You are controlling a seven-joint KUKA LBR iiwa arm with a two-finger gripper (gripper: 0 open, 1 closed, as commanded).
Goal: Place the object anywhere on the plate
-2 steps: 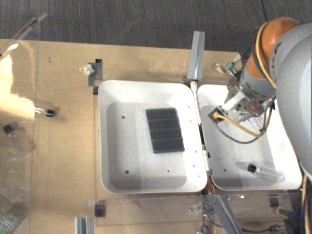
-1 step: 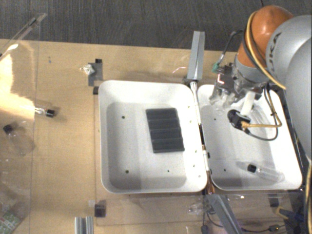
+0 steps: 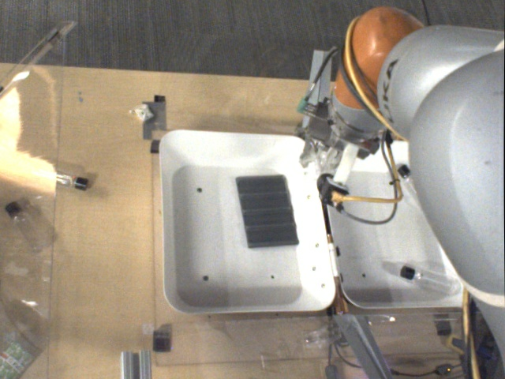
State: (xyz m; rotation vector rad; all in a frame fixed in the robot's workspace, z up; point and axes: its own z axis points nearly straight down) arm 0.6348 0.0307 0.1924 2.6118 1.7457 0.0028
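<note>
A dark grey ribbed plate [image 3: 267, 210] lies flat in the middle of the left bin [image 3: 181, 235]. A small clear object with a black cap [image 3: 413, 274] rests near the front of the right bin [image 3: 371, 290]. My gripper [image 3: 323, 163] hangs over the rim where the two bins meet, just right of the plate's far corner and well away from the capped object. Something pale and glassy shows at the gripper's tip, but I cannot make out whether it is a held thing.
The grey arm with its orange band [image 3: 379, 38] covers much of the right bin. On the wooden bench to the left lie small black-capped pieces [image 3: 79, 182] and a clear plastic sheet [image 3: 28, 235]. Black brackets [image 3: 158, 109] stand at the left bin's corners.
</note>
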